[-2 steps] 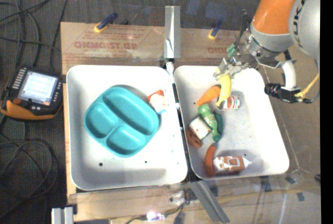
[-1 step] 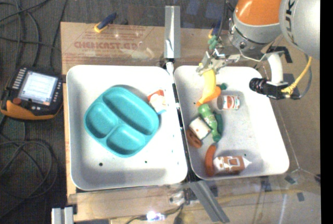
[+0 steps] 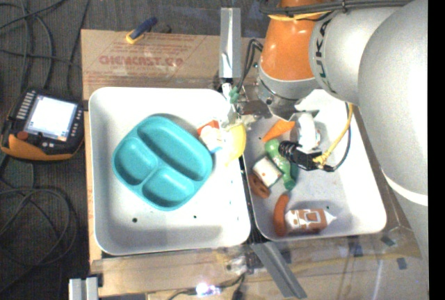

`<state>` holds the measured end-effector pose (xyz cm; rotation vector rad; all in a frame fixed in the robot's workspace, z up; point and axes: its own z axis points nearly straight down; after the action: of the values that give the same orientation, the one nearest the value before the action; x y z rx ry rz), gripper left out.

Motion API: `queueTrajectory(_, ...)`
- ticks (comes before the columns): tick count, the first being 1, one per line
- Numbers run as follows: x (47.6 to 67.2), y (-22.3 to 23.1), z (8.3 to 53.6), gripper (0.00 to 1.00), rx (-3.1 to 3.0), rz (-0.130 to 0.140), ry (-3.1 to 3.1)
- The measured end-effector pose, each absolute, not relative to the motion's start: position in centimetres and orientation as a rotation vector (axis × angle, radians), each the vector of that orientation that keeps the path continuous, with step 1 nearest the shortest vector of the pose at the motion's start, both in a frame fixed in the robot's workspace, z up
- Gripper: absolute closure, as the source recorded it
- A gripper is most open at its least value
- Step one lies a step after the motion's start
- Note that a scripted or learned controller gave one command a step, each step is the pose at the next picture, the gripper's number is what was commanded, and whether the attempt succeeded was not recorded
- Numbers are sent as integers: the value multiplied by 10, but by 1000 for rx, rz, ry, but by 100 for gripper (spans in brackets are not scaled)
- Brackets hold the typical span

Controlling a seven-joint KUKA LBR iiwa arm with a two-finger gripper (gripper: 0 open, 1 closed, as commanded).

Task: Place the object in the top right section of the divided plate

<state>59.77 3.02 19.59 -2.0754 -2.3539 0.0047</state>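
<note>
The object, a small cluster of yellow, white and orange pieces (image 3: 224,138), sits at the right rim of the left bin (image 3: 104,173), just beside the upper right edge of the teal divided plate (image 3: 163,159). The gripper (image 3: 236,107) hangs directly above the object; whether its jaws are open or closed cannot be determined. The plate lies tilted in the left bin. The right bin (image 3: 348,201) holds a carrot (image 3: 279,128), a green item (image 3: 281,156), a sausage (image 3: 280,214) and a small bottle (image 3: 309,220).
</note>
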Motion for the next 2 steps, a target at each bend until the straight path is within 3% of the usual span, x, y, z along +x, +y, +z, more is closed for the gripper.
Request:
queueTrajectory(1,595,111,215,100,-1942,5,-2467)
queueTrajectory(2,587,61,210,100,-1994,4,-2425)
